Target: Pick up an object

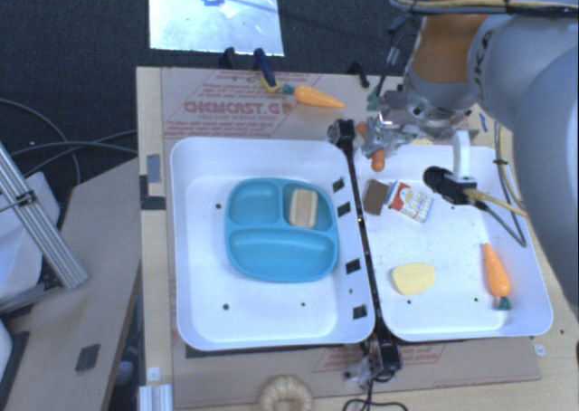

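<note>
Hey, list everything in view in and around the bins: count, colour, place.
bins: two, white, side by side
divided plate: one, blue, left bin
bread slice: one, tan, plate's upper right compartment
rear carrot: one, orange, cardboard behind bins
bin carrot: one, orange, right bin's right side
yellow piece: one, yellow, right bin front
packet: one, white and red, right bin middle
brown block: one, brown, left of packet
orange bit: one, orange, below gripper
gripper: one, grey, over right bin's rear left corner
</note>
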You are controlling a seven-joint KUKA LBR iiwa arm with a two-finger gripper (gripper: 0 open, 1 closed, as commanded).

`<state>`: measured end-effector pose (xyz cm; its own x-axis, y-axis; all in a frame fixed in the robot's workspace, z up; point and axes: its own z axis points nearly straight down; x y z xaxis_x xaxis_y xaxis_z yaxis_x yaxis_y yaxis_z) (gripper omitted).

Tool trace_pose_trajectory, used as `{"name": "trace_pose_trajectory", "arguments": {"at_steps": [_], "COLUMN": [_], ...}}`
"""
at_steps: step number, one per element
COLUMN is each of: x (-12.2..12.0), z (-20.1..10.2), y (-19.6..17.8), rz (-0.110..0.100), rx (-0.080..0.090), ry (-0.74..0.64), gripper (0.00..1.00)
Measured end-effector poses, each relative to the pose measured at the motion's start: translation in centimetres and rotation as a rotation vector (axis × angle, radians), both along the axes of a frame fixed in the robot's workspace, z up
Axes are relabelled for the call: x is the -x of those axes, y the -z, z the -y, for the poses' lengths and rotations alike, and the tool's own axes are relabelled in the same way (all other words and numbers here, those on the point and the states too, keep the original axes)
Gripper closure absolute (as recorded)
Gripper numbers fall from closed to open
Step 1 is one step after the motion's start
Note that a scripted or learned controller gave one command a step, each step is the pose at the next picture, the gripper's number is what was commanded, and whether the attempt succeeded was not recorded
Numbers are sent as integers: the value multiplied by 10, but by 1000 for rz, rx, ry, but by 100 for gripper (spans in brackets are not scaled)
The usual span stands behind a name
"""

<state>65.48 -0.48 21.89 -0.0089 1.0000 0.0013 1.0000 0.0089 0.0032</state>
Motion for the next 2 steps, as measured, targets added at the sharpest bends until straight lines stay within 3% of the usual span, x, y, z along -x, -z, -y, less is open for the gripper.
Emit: {"name": "trace_pose_trajectory", "arguments": {"at_steps": [1, 2], "x": [-20, -7], "z": [-57, -56], "y": [-12, 2], "rz": [2, -3], "rx": [-2, 2], "ry": [-1, 5], "gripper": [100, 100]}}
